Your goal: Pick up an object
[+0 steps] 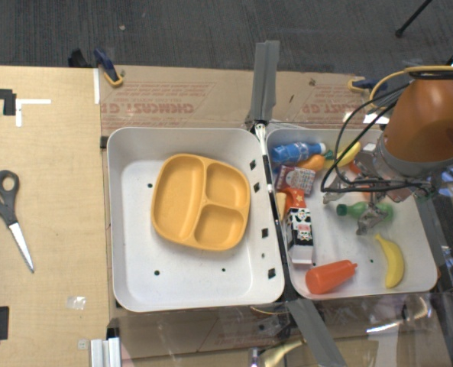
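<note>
Camera view has the hand (367, 212) low in the right white bin (417, 281), fingers apart over a small green object (361, 209); closing comes next.

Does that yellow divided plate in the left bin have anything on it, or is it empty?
Empty. The yellow plate lies flat in the left bin, and all three of its compartments show bare yellow.

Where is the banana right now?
The banana lies in the right bin, near its front right corner, just right of the orange bottle and below the gripper.
</note>
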You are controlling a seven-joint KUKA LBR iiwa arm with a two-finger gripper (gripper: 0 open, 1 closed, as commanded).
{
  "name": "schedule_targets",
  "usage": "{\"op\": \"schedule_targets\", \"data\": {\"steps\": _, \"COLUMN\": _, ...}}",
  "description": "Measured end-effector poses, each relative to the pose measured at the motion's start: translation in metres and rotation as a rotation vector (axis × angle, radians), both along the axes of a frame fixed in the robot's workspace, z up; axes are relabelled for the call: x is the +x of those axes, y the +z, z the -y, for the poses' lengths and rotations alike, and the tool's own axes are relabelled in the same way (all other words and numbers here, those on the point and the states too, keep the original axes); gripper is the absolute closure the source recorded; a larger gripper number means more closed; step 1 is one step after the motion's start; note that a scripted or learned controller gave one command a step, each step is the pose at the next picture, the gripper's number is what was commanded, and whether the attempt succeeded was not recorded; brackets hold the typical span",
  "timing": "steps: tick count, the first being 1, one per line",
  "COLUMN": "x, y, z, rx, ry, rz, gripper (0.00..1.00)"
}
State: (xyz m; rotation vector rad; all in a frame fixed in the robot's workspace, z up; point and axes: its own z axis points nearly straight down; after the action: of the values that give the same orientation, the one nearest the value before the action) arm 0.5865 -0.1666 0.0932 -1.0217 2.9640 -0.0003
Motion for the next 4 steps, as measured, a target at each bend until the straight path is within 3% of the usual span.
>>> {"op": "schedule_targets", "data": {"steps": 1, "x": -0.062, "y": -0.001, "z": 0.016, "rx": 0.0, "ry": 0.05, "rz": -0.003, "gripper": 0.0}}
{"op": "schedule_targets", "data": {"steps": 2, "x": -0.033, "y": -0.001, "z": -0.051, "rx": -0.001, "ry": 0.046, "rz": -0.002, "gripper": 0.0}}
{"op": "schedule_targets", "data": {"steps": 3, "x": 0.0, "y": -0.001, "z": -0.07, "rx": -0.001, "ry": 0.04, "rz": -0.002, "gripper": 0.0}}
{"op": "schedule_targets", "data": {"steps": 4, "x": 0.06, "y": 0.001, "z": -0.048, "rx": -0.001, "ry": 0.129, "rz": 0.001, "gripper": 0.0}}
